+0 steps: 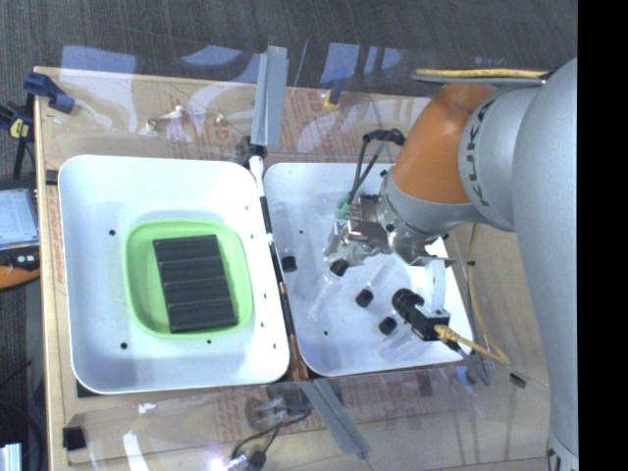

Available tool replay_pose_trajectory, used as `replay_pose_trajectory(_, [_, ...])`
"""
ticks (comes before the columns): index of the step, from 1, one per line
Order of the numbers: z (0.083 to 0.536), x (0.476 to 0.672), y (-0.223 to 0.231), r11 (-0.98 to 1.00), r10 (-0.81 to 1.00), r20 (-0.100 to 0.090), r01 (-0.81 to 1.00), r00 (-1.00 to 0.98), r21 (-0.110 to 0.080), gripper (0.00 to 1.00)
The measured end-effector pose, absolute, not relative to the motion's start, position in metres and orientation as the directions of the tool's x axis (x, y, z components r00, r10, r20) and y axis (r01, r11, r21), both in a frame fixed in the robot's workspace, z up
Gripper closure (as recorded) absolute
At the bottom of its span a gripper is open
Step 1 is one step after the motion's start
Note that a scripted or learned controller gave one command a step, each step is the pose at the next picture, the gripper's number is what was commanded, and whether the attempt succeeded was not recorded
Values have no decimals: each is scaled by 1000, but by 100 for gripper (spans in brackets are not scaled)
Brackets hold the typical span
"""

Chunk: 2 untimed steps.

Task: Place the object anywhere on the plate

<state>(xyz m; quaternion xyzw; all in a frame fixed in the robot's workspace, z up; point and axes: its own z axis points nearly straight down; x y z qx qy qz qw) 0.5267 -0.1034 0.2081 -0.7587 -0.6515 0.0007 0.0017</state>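
Gripper (345,248) working low in the right bin (294,194)

Whether it is grasping anything I cannot tell; the dark ridged object (194,283) is already lying on the green plate (137,263), so lifting straight up is advisable.

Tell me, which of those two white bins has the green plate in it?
The left bin, away from the arm. The green plate lies in its middle with a dark ridged block on it; the right bin holds small dark pieces.
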Motion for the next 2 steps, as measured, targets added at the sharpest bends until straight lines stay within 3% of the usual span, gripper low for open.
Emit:
replay_pose_trajectory(1, [195,534,-2,-136,991,-1,991,136,-4,100])
replay_pose_trajectory(2, [195,534,-2,-137,991,-1,991,137,-4,0])
